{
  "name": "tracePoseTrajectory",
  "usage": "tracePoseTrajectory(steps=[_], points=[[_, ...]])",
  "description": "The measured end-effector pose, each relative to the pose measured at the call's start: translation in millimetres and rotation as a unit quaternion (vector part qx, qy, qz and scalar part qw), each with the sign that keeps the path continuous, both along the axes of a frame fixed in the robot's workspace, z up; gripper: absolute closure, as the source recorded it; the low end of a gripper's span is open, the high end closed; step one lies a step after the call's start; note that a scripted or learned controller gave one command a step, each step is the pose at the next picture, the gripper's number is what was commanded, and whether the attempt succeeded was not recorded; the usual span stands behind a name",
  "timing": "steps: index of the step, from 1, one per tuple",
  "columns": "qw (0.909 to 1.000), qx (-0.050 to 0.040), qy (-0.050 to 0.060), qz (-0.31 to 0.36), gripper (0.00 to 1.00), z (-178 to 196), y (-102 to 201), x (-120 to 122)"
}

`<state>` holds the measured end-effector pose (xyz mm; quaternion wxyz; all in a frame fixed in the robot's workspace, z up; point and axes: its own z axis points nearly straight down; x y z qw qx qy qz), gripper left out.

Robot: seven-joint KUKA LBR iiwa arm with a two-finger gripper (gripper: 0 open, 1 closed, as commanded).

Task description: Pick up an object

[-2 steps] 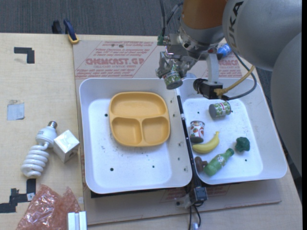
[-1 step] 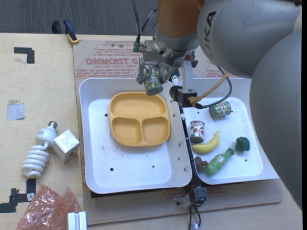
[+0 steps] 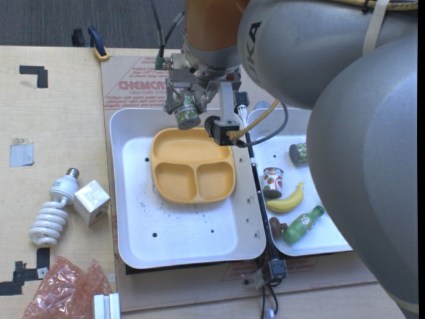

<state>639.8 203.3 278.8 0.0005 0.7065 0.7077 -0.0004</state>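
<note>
Claw [image 3: 188, 115] clamps a small green can [image 3: 188, 116] at your yellow divided plastic tray's [image 3: 194, 165] 12 o'clock; grip looks shallow, it could slip.

1. Two white bins: the left bin [image 3: 133, 198] and the right bin [image 3: 332, 241].
2. One yellow divided plate [image 3: 192, 165], with three compartments.
3. One banana [image 3: 285, 201].
4. One green bottle [image 3: 302, 223].
5. Three small cans: one [image 3: 188, 115] at the gripper [image 3: 189, 108], one [image 3: 273, 180] by the banana, one [image 3: 299, 153] farther right.
6. One spiral light bulb [image 3: 53, 208].
7. One white cube [image 3: 91, 201].
8. One robot arm [image 3: 319, 45].
</note>
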Motion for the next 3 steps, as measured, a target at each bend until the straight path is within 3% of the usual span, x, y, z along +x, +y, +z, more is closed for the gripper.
tracePoseTrajectory(steps=[1,2,3], points=[[1.0000,-0.0002,0.000,-0.001,1.00,-3,-4,19],[1.0000,-0.0001,0.000,0.000,1.00,17,9,19],[1.0000,0.0000,0.000,0.000,0.00,17,9,19]])
